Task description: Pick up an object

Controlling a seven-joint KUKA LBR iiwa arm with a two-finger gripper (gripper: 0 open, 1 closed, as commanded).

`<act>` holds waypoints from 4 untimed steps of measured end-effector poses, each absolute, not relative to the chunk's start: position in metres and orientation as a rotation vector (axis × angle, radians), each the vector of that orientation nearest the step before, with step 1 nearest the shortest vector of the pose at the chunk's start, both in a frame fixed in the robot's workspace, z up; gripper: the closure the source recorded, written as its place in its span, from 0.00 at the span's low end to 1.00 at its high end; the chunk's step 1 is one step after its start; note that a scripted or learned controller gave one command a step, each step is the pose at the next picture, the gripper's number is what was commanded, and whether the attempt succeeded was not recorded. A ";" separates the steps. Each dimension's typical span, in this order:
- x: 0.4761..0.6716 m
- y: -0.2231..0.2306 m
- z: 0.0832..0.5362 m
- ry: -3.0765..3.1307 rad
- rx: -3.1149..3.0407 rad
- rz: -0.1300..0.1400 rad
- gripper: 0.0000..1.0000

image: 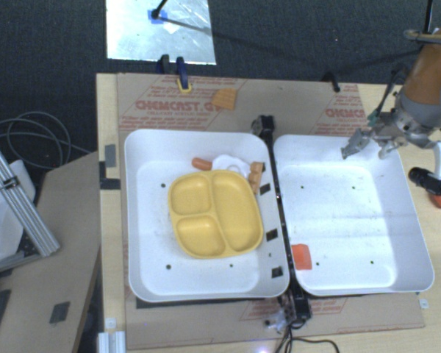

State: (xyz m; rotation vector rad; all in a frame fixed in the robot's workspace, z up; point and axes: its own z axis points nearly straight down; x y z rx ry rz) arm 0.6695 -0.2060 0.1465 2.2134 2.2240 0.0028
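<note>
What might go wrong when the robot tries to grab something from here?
1. The end effector hangs over the far edge of the right bin, well away from the orange block near the bin's front left corner, so a straight drop would probably grab nothing.
2. In the left bin, small pieces sit tight against the yellow tray, which may get bumped.

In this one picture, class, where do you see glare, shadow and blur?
Camera view: glare on the foil sheet and along the white bins' rims; soft shadow under the yellow tray; the gripper and arm look slightly blurred.
</note>
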 end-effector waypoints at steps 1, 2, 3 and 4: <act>0.584 -0.157 0.184 2.225 2.221 0.001 0.00; 0.539 -0.006 0.237 2.244 2.201 0.013 0.00; 0.488 -0.082 0.299 2.210 2.223 0.005 0.00; 0.497 -0.006 0.229 2.235 2.213 -0.001 0.00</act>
